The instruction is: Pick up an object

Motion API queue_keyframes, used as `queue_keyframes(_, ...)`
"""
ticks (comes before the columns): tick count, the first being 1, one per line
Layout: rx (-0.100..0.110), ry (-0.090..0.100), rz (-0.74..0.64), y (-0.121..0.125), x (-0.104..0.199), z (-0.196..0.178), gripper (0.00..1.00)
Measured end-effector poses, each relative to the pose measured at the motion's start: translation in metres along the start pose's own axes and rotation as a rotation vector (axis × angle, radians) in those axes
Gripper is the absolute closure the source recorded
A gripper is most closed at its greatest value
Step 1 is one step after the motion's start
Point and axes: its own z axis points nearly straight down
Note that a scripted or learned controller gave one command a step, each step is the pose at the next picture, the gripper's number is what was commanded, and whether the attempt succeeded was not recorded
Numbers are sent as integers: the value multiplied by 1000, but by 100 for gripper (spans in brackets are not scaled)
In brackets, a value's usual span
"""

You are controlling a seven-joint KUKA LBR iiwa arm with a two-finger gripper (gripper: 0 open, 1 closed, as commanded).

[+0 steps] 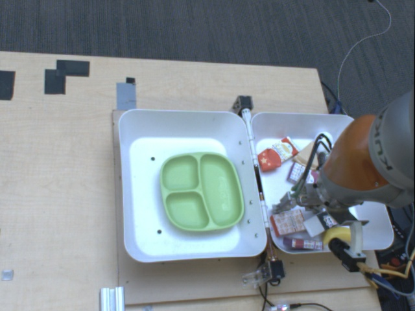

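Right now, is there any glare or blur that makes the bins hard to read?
In the camera view, the left white bin is bright, its floor washed out around the sharp green divided plate; the small packets in the right white bin look soft, partly shadowed beneath the grey arm.

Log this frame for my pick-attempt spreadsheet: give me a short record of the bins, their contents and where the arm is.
left bin: shallow white bin holding a light green three-compartment plastic tray
right bin: shallow white bin holding a heap of small items
named items: red and white packet near the back; flat red-printed card at the front; yellow rounded object at the front right
arm: grey arm with orange band over the right bin
gripper: low over the heap, finger state unclear
held object: none visible
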Motion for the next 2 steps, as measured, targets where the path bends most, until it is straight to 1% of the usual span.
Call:
queue_keyframes(1,-7,0,-3,3,0,-11,100)
queue_keyframes(2,-6,0,-3,2,0,-11,0)
